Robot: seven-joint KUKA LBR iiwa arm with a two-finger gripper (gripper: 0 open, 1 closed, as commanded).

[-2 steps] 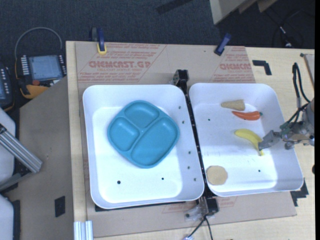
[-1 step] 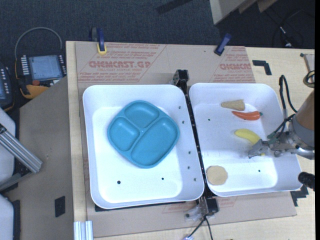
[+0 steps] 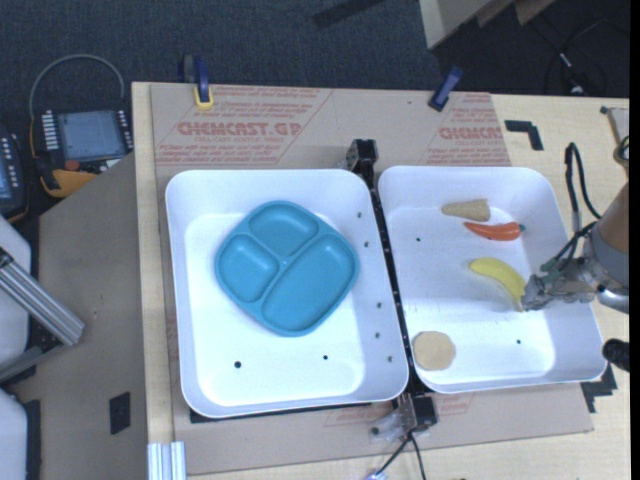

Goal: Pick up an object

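Four loose items in the right bin: banana near its middle, red pepper just behind the banana, tan wedge behind the pepper, round biscuit well in front of the banana toward the bin's left wall. Pincer low at the banana's right end, touching or nearly so; width between tips impossible to tell. Blue divided plate far left of the banana, in the left bin. Both bins on the desk.
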